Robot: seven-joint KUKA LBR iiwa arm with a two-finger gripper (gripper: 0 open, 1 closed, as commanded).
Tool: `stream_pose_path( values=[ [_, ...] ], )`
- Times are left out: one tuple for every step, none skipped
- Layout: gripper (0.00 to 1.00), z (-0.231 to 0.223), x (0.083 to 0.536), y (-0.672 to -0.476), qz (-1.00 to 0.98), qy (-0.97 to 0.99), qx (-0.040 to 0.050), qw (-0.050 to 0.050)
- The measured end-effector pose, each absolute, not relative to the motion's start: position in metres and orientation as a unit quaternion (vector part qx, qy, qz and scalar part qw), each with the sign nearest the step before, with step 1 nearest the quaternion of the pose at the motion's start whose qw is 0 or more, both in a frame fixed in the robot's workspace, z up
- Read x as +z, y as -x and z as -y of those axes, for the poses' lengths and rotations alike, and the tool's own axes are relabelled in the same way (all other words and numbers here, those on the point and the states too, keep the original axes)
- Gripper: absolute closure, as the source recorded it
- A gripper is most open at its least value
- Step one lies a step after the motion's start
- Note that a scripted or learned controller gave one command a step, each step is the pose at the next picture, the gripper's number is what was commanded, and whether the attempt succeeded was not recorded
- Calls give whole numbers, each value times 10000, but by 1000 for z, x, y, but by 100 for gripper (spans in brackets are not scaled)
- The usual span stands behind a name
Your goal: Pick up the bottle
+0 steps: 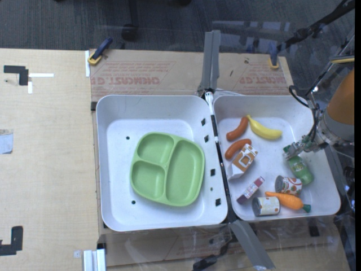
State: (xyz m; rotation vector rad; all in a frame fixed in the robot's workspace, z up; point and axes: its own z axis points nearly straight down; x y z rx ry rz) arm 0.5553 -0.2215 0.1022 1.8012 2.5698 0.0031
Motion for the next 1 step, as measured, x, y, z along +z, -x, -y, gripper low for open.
stream_pose_path(
  values=[
    [100, 172, 221, -585, -8167, -5771, 0, 12]
  ],
)
